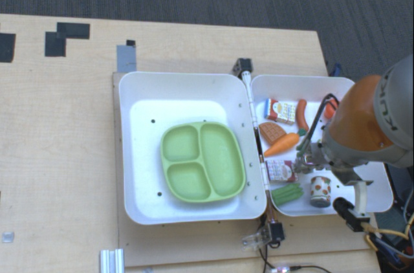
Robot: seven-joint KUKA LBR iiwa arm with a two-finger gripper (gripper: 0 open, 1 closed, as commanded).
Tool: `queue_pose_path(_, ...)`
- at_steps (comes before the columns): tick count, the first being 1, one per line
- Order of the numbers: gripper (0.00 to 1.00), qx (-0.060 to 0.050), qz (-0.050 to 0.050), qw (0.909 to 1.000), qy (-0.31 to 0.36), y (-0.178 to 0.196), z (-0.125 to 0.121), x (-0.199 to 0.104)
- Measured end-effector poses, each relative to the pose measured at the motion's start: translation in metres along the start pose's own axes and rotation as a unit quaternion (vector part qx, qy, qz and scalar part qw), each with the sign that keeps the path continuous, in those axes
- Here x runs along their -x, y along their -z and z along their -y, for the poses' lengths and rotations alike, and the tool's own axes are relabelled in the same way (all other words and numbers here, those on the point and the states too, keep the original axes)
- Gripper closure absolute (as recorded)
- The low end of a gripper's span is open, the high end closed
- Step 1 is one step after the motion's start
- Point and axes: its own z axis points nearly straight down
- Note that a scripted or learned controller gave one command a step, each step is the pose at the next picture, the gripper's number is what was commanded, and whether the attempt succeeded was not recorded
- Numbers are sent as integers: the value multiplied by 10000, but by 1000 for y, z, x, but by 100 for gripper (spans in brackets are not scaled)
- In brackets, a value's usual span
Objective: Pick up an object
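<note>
- Well, the arm point(365, 120) leans in from the right of the frame, over the right bin point(381, 191).
- The gripper point(305, 160) sits low in that bin, near the middle right of the frame. I cannot tell how it is set or if it has hold of anything, because it is small and dark.
- The things to pick all lie in the right bin: a carrot point(282, 145), a brown bread piece point(272, 132), a red sausage point(301, 112), a small box point(283, 110), a packet point(279, 170), a green veggie point(286, 193) and a little can point(319, 191).
- They lie packed close, some touching. So the gripper may land on two things at once, or push one away and close on air.
- The carrot and the packet are just beside the gripper. Round things like the carrot or the can may roll or slip out.
- The green tray point(203, 162) in the left bin point(139, 136) is well apart, so I think it is safe.
- The arm hides the right part of its bin. More things may lie under it.
- The pictures on the box and packet are too blurry to read.
</note>
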Motion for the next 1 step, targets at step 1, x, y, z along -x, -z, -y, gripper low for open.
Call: queue_pose_path(1, 0, 7, -3, 10000, -10, -1, -1, 0)
